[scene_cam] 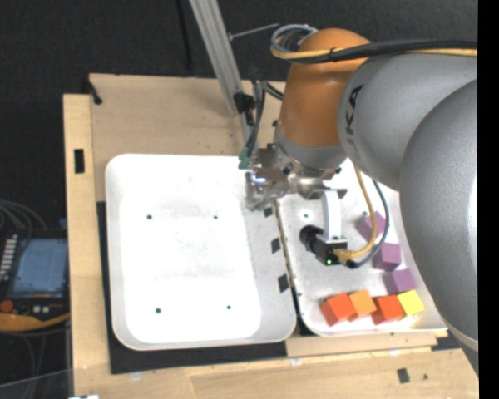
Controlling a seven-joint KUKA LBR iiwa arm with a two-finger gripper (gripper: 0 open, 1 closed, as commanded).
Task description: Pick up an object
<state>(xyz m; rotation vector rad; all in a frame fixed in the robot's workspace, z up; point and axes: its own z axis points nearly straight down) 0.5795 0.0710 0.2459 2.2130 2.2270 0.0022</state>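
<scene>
1. Gripper (259,191) hangs under the big grey arm (416,131), right by the line where the two white bins meet.
2. I cannot tell if the gripper is open or closed, because the arm covers most of it from above.
3. I see nothing held in it.
4. The orange band (316,81) sits just above the wrist, at the top of the right bin (309,223).
5. The blocks to pick up lie in the right bin, well apart from the gripper.
6. An orange block (340,308), a lighter orange block (363,302), a red-orange block (389,308) and a yellow block (411,302) sit in a row near the front wall, touching or almost touching.
7. Two purple blocks (387,256) lie a bit behind that row, partly under the arm.
8. The left bin (183,248) sits beside it on the wooden bench (150,106).
9. A small box with a blue screen (37,268) sits off the bench, at the far left.
</scene>
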